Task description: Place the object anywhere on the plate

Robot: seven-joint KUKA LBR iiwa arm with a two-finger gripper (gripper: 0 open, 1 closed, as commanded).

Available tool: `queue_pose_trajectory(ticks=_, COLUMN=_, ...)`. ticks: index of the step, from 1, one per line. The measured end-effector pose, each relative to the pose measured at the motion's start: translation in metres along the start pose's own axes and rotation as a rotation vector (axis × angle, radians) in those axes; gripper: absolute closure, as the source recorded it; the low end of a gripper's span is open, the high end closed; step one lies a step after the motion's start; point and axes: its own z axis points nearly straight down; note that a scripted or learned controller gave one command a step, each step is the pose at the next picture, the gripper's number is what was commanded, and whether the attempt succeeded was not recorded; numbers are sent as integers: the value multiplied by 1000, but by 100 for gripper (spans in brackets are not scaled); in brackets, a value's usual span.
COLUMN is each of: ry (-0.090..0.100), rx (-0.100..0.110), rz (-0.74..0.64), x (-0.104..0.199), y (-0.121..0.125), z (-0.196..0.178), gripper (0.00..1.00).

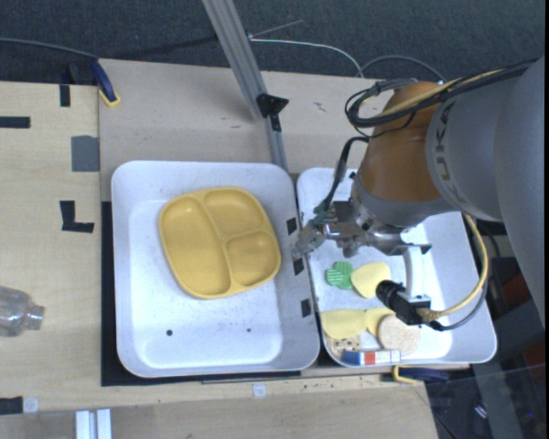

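A: Several small toy foods lie in the right bin (467,337); which is the object?

B: Likely the pale yellow piece (371,277) beside the green one (339,273): light, rigid, smooth plastic, best pinched across its edges.

A: And the gripper (325,231)?

B: Above the bin's left side; grip state indiscernible. The yellow plate (221,241) waits in the left bin (133,273).

The arm (412,163) covers much of the right bin (471,337); the clear bottle (9,311) is cut by the left edge; the small items (371,323) under the wrist are too blurred to name.
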Motion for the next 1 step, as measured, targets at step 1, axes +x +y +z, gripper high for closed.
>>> queue_pose_trajectory(ticks=1, ry=-2, rx=3, rz=6, x=-4, y=0, z=-8, gripper=100)
